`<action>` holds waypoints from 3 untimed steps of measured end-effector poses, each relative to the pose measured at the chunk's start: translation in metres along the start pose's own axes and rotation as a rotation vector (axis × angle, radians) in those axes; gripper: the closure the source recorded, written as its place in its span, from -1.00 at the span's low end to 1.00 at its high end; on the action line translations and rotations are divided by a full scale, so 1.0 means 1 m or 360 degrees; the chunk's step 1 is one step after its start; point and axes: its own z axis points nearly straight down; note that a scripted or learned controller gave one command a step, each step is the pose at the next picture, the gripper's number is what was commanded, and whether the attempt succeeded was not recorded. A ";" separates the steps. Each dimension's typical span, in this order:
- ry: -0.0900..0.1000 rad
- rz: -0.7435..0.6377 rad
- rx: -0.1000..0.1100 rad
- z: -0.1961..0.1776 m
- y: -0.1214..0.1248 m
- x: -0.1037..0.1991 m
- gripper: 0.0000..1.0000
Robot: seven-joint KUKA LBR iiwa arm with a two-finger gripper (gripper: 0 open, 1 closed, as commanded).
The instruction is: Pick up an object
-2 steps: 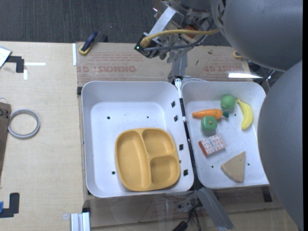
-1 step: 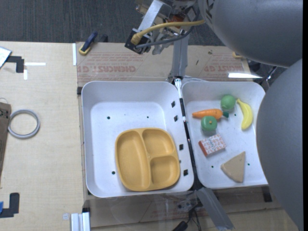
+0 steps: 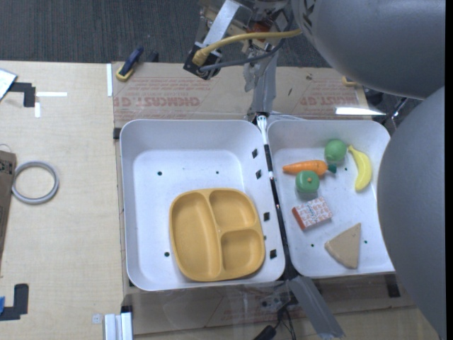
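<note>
We've got the gripper (image 3: 263,94) hanging up at the far edge, right over the seam between the two bins — can't tell how its fingers stand. The right bin (image 3: 379,261) holds a carrot (image 3: 306,167), two green balls, a banana (image 3: 362,168) by the right wall and a wedge near the front rim. The left bin (image 3: 141,190) holds a yellow divided plate (image 3: 216,234) — bare floor behind it.

A yellow plastic plate with three sections (image 3: 216,234) sits in the left white bin (image 3: 141,190). The right white bin (image 3: 375,261) holds toy food: an orange carrot (image 3: 305,167) and a yellow banana (image 3: 362,168).
</note>
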 end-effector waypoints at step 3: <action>-0.0003 -0.0247 0.0003 0.001 0.002 -0.003 1.00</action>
